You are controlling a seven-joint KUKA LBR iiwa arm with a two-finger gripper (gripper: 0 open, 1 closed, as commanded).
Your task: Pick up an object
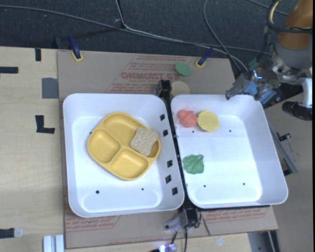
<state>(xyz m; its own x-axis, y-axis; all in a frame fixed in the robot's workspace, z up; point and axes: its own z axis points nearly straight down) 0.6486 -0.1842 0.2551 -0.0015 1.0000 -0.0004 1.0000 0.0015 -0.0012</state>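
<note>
The tool hangs above the far right corner of the right bin, carried by the arm that reaches in from the right. Nothing sits in it, and whether it is spread or pressed together I cannot tell from this slant.

Three candidates lie in the right bin: a pink piece and a round yellow piece just beside each other near the far left corner, and a green leafy piece alone, nearer and close to the left wall. The green one looks the safest pick, since it stands well apart from the others; a straight drop onto its middle, keeping clear of the bin wall, should serve. The pink and yellow pair risk a double contact.

The left bin holds a yellow divided tray with a tan cracker-like square resting on its right edge. Both bins sit on a cardboard sheet over a pale wooden counter. A small green item lies on the cardboard beyond the bins, and cables trail across the dark floor behind.
</note>
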